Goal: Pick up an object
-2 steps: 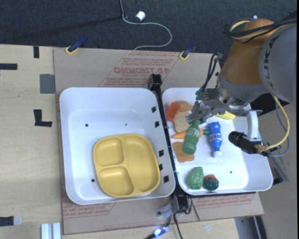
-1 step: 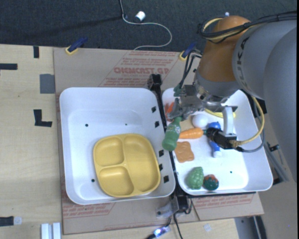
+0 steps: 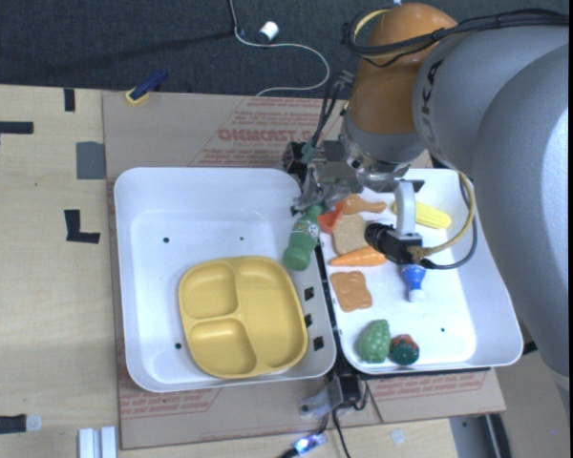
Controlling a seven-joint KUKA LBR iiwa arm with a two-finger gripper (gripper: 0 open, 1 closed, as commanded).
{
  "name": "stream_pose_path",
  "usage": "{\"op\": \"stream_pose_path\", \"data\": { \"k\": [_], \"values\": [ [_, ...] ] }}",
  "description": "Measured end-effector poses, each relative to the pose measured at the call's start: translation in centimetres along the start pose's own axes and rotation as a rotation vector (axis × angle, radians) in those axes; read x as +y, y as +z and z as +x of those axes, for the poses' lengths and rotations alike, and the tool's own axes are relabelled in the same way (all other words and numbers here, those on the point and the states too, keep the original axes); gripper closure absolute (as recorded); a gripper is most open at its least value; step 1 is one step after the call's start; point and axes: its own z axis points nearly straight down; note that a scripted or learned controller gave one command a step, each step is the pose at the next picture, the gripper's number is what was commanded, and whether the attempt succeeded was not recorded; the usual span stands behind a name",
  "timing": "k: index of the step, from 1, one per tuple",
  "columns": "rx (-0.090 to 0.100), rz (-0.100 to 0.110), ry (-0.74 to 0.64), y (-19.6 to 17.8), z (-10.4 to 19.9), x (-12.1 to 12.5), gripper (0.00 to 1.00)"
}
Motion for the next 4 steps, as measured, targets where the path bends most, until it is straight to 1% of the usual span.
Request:
{"op": "stream_pose_path", "data": {
  "k": [1,2,3,4],
  "values": [
    [-0.002,0.003,0.004,0.6,-0.5,-0.5,1.00],
    [-0.003,0.003,0.004,1.5,-0.6,-0.1,1.00],
    [-0.001,0.001,0.003,0.0,-0.4,0.0,1.00],
    [-0.003,0.003,0.004,1.6,-0.4,1.1,1.00]
  ]
}}
